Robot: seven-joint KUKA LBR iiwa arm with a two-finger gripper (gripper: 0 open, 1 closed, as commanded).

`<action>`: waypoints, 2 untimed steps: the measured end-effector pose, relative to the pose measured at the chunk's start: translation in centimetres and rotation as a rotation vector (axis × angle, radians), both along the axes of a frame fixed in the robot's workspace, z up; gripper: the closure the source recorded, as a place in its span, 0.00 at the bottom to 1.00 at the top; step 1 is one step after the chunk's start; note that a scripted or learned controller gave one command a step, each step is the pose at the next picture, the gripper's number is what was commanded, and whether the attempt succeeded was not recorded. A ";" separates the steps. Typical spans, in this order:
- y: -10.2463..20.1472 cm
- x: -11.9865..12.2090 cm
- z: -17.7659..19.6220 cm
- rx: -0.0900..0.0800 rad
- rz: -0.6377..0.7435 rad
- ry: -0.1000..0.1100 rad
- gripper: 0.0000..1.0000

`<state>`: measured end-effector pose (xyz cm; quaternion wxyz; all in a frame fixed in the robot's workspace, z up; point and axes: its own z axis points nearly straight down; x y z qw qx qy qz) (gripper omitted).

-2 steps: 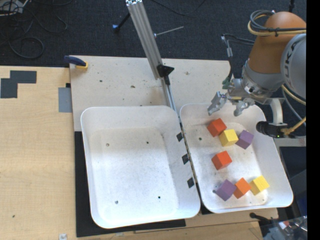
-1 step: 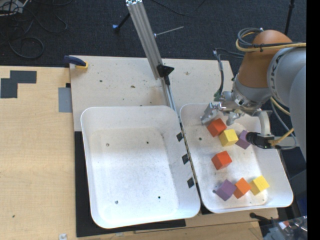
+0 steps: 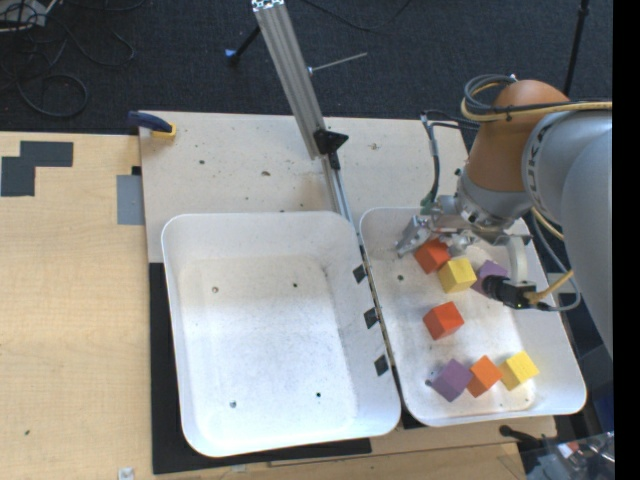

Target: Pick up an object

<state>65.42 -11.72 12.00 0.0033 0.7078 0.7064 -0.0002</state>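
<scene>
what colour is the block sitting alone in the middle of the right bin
Orange-red; the block shows clearly in the camera view.

A single fixed camera looks down from above at a slant, taking in the whole worktop (image 3: pixel 250 168) from a middling distance. The left bin (image 3: pixel 190 258) and right bin (image 3: pixel 560 388) sit near the view's lower edge, dark floor (image 3: pixel 420 28) lies at the far side, and the arm (image 3: pixel 570 168) enters from the right.
</scene>
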 end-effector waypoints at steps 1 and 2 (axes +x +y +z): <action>-0.1 0.2 1.4 0.001 -0.004 -0.007 1.00; 0.3 0.3 5.7 0.005 0.003 0.002 1.00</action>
